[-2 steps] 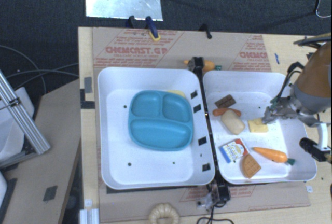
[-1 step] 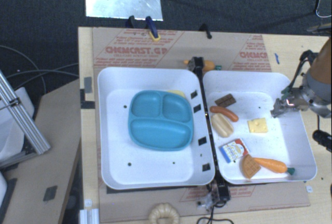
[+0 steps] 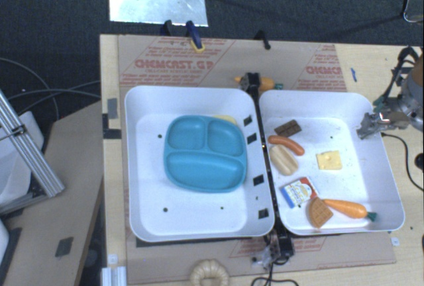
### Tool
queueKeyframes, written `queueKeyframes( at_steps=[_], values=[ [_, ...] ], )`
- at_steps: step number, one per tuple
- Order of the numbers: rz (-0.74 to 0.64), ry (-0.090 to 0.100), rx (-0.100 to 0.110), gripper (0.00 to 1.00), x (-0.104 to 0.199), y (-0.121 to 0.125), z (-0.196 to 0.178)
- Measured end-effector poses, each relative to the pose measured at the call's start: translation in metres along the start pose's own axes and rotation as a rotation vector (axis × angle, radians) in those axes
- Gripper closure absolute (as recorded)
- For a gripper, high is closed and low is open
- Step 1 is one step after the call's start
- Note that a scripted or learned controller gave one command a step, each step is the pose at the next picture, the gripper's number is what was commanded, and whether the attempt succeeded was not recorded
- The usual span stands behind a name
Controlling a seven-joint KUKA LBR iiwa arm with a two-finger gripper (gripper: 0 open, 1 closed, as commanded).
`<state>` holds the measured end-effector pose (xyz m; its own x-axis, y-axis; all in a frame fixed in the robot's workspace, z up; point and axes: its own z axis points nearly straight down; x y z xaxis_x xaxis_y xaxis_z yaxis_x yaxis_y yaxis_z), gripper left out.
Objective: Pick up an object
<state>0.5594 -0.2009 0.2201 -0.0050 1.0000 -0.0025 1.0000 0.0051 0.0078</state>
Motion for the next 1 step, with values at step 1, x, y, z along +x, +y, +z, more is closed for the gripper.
queueKeyframes(
  at_steps=[1],
  values=[
    [-0.003, 0.003, 0.007, 1.00, 0.0418, -0.0209, -0.0064]
  ],
)
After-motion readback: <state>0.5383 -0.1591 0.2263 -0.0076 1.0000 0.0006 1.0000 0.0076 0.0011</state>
